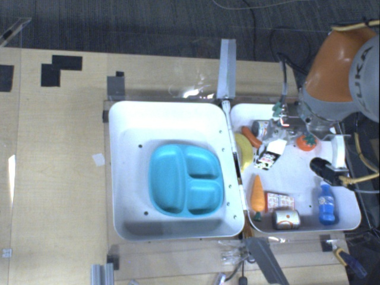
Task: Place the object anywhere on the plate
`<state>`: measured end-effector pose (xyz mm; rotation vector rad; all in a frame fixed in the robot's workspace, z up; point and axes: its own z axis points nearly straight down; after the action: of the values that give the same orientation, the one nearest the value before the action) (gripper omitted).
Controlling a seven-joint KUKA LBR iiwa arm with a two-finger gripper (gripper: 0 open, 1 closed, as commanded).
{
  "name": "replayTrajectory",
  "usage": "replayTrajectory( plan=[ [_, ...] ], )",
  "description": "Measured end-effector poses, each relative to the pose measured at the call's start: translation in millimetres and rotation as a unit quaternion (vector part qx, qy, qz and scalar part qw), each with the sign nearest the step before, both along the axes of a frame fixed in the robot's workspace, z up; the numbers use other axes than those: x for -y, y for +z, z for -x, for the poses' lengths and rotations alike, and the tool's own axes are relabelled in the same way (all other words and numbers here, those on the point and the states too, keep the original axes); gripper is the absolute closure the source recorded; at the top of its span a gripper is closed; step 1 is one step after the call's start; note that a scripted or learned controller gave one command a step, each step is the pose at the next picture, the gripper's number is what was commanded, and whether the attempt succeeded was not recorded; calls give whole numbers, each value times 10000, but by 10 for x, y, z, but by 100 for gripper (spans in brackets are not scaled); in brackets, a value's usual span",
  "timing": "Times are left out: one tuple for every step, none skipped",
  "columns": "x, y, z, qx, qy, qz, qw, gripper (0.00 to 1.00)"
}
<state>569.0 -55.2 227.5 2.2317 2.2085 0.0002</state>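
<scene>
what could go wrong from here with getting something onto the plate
The gripper sits over a crowded right bin, with the banana and carrot close by, so a grasp could nudge neighbours or miss. The blue plate lies in the left bin, so a weakly held object could drop crossing the divider.

Plate (pixel 185 179): smooth blue plastic with a soft sheen. Bins (pixel 127 159): smooth white plastic, lightly glossy. Bench (pixel 53 177): matt, wood-look surface under a clear sheet. Divider post (pixel 227 70): brushed grey metal. Bottle (pixel 326 203): glossy blue plastic.
</scene>
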Motion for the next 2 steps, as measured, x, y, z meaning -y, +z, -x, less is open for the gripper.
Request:
replayTrajectory(
  plan=[
    [343,-554,-131,-2,-1537,-4,9881,100],
    [-397,-442,34,6,-837,9,9965,100]
  ],
)
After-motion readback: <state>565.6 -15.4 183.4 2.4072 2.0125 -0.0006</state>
